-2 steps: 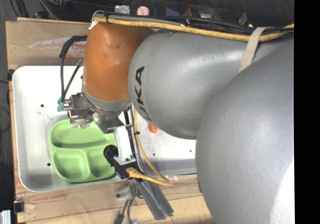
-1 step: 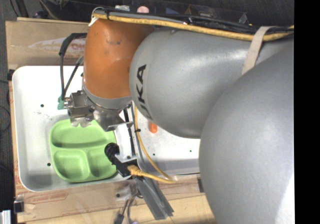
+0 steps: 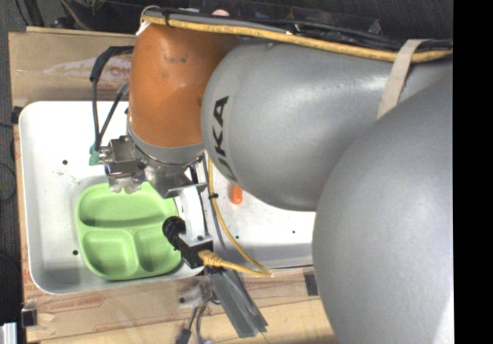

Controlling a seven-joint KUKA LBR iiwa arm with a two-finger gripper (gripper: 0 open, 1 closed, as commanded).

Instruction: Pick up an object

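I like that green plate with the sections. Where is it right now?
The green plate lies in the left white bin, toward its near corner, just below the arm's wrist and beside the divider between the bins.

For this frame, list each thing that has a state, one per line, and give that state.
Green divided tray: lying flat, right way up, in the left bin, compartments bare.
Left bin: holds the green tray.
Small orange thing: in the right bin, mostly hidden by the arm.
Arm: reaching low over the bins, wrist above the tray's edge.

Single fixed overhead camera, slanted down onto both white bins point(image 3: 38, 181).
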